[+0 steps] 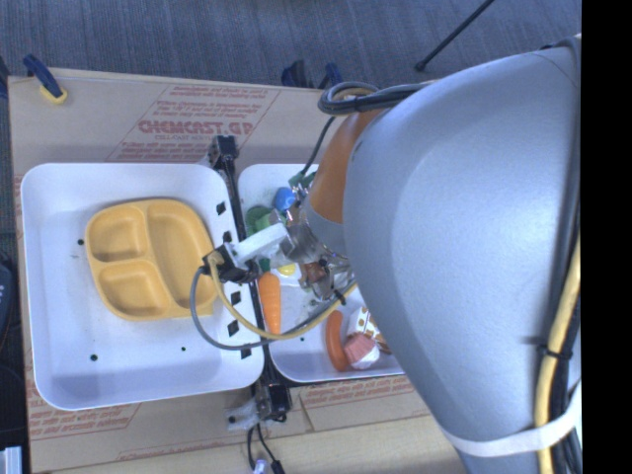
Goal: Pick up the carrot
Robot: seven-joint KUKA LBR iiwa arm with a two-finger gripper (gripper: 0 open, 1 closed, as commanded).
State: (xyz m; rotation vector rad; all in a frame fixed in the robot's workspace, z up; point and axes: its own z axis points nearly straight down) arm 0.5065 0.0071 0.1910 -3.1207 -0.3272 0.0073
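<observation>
The carrot [269, 303] is orange and lies lengthwise in the right bin [296, 368], close to that bin's left wall. My gripper [318, 271] hangs just right of the carrot's upper end, under the orange wrist band. A white bracket and black cable on the wrist cross above the carrot's top. The arm's grey body covers most of the right bin.
A yellow divided plate [148, 257] lies in the left bin [59, 363]. In the right bin sit a green item [259, 217], a blue item [284, 199], a red-orange item [337, 350] and a white and red packet [363, 350]. A black cable loop [212, 329] hangs over the bins' divide.
</observation>
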